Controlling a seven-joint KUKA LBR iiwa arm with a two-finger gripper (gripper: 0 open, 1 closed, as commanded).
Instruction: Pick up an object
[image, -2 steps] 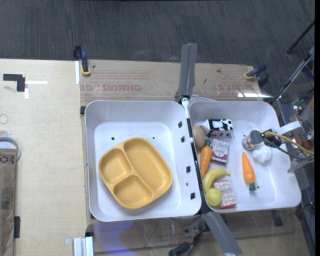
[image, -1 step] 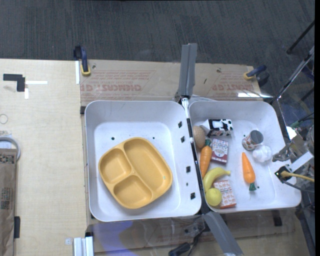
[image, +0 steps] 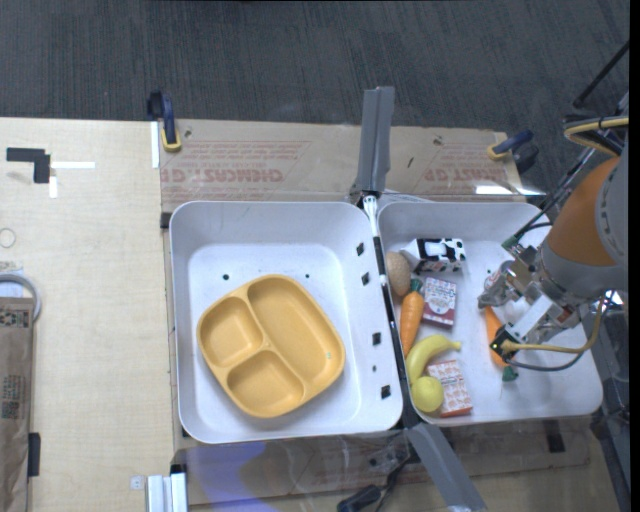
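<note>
Several items crowd the right bin (image: 560, 405); my end effector (image: 505, 335), grip state I cannot tell, sits over an orange piece (image: 492, 325) near its right side. A glancing approach could nudge it away.

left bin (image: 190, 300): divided plate (image: 270, 345) | right bin (image: 560, 395): carrot (image: 410, 318), banana (image: 430, 352), two small boxes (image: 440, 300) along its left side | gripper (image: 508, 300) perhaps over right side

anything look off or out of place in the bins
Nothing looks spilled or broken. The yellow three-compartment plate sits askew in the left white bin. In the right white bin, the toy food is crowded along the left wall, and a second orange piece lies apart beside the gripper.
</note>
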